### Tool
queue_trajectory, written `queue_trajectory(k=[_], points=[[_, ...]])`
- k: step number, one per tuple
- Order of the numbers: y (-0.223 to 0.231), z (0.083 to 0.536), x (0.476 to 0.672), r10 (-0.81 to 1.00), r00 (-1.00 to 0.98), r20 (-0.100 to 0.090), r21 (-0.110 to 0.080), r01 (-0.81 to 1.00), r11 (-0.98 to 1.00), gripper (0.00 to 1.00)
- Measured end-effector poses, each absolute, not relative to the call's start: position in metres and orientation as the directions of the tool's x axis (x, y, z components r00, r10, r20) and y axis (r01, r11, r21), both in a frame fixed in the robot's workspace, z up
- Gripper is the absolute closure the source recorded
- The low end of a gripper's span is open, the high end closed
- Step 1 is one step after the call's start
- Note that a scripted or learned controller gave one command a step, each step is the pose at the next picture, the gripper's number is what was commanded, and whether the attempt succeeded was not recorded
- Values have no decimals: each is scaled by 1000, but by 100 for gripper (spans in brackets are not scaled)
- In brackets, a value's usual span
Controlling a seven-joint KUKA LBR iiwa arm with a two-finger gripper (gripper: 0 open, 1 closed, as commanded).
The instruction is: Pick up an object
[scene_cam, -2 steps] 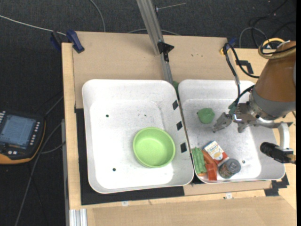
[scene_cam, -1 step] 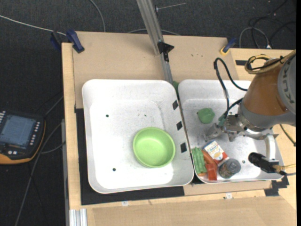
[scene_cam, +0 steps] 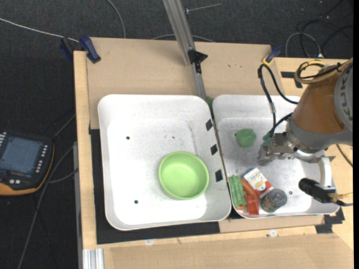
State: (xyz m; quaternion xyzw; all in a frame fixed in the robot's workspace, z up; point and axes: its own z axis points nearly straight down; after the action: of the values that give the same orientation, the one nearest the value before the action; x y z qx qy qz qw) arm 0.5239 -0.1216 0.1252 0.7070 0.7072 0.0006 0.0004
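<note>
My gripper (scene_cam: pixel 269 152) hangs over the middle of the right bin (scene_cam: pixel 235 106), reaching in from the right below the orange-banded wrist. A small green lump (scene_cam: pixel 245 137) lies just to its left, apart from it. Below the gripper sit a small white and orange carton (scene_cam: pixel 256 179), a red and green stick-shaped packet (scene_cam: pixel 243 194) and a round dark lid-like object (scene_cam: pixel 274 200). A light green bowl (scene_cam: pixel 183 175) rests in the left bin (scene_cam: pixel 120 116) near its right wall. Nothing shows between the fingers.
A black handle-like part (scene_cam: pixel 315 190) of the arm juts over the right bin's lower right corner. A metal pole (scene_cam: pixel 178 21) slants down to the divide between the bins. Cables run along the bench's right side. A handheld pendant (scene_cam: pixel 22 161) lies off the bench at left.
</note>
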Motion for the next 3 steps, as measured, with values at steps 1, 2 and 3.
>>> queue_trajectory(k=[1,2,3], points=[[-124,167,525,1000,0,-1,4,1000,0,100],[-124,210,523,1000,0,0,5,1000,0,100],[-122,258,515,1000,0,0,5,1000,0,100]])
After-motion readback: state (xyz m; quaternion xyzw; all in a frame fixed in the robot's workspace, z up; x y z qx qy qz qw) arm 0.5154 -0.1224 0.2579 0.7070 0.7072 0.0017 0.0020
